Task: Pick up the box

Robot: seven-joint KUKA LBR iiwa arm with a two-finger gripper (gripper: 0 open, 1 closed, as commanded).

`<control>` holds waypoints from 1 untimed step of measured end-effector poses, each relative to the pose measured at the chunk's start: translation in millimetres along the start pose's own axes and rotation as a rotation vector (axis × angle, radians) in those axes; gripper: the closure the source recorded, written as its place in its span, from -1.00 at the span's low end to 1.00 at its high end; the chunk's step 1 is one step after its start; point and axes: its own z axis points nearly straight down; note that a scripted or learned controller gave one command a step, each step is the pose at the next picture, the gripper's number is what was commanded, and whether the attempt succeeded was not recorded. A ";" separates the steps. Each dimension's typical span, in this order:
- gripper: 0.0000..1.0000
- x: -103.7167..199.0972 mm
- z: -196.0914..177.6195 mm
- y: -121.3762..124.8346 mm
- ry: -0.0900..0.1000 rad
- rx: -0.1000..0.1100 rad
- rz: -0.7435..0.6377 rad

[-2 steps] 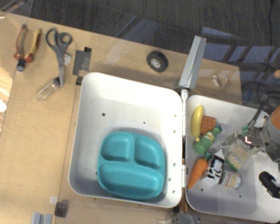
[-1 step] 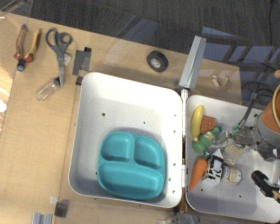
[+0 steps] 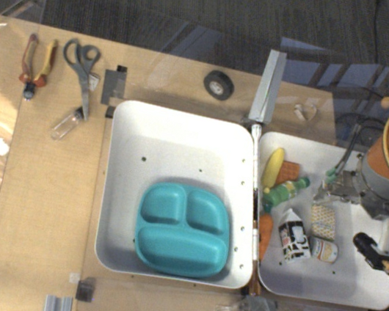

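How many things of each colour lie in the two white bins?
Teal: 1, tray
Yellow: 1, banana
Green: 1, bottle
Orange: 2, carrot, packet
Black-and-white: 1, box
Patterned beige: 2, sachet, can
Total: 8

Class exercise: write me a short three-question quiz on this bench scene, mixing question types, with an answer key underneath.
1. True or false: the teal divided tray lies in the right bin.
2. Which lies on the bench beyond the bins? A) scissors B) a hammer C) a mug
3. Fill in: the yellow banana lies near the right bin's ____ wall, as the camera sees it.

Key:
1. False; it lies in the left bin.
2. A
3. left
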 end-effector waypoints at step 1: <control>-1.00 0.0 0.1 -0.2 0.000 0.000 0.000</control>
